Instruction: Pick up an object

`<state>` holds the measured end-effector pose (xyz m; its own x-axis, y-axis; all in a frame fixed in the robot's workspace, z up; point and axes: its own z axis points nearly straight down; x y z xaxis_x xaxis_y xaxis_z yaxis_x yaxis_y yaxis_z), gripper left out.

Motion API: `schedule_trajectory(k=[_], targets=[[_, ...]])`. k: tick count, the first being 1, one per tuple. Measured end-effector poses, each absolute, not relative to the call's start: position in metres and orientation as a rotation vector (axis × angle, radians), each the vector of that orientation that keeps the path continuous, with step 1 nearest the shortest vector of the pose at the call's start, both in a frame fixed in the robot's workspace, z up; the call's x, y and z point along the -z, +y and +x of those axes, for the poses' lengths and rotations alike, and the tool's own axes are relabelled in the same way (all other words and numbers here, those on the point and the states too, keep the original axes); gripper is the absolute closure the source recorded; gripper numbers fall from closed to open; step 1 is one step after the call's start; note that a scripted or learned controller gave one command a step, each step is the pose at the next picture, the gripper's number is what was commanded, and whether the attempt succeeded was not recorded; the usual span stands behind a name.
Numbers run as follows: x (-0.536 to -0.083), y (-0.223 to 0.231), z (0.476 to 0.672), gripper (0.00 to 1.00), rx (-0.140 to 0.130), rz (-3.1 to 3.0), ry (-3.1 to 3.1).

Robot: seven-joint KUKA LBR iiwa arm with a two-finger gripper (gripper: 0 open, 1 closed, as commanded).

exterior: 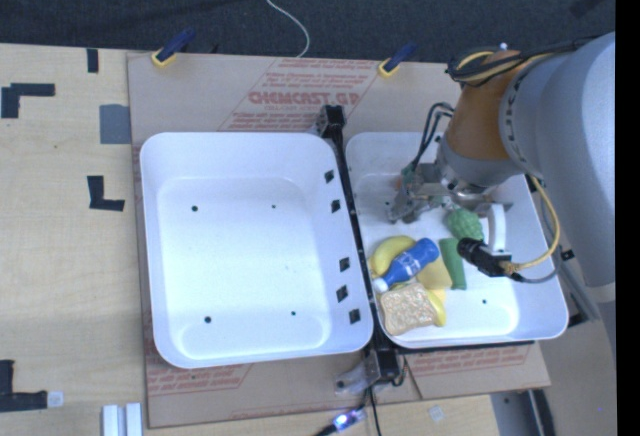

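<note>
The right bin (500,322) holds several objects near its front: a yellow banana-shaped toy (390,250), a blue bottle with a white cap (410,262), a tan sponge-like block (408,308), a yellow piece (436,276) and green items (462,224). My gripper (408,204) hangs low over the middle of this bin, just behind the banana and bottle, left of the green items. I see nothing between its fingers.
The left bin (160,164) lies beside the right one, with a black divider clip (331,118) at the shared wall. Both bins rest on a cardboard sheet (290,89). The grey arm with its orange band (480,119) covers the right bin's far right part.
</note>
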<state>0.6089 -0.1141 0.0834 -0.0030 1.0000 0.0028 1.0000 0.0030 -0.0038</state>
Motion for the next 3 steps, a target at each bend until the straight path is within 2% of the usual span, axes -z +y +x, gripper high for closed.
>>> schedule_trajectory(k=[1,2,3], targets=[[-0.083,-0.107,0.617,1.00,-0.001,-2.218,-2.223],[-0.083,-0.099,0.640,1.00,0.000,-2.217,-2.223],[-0.084,-0.118,0.586,1.00,-0.001,-2.223,-2.220]])
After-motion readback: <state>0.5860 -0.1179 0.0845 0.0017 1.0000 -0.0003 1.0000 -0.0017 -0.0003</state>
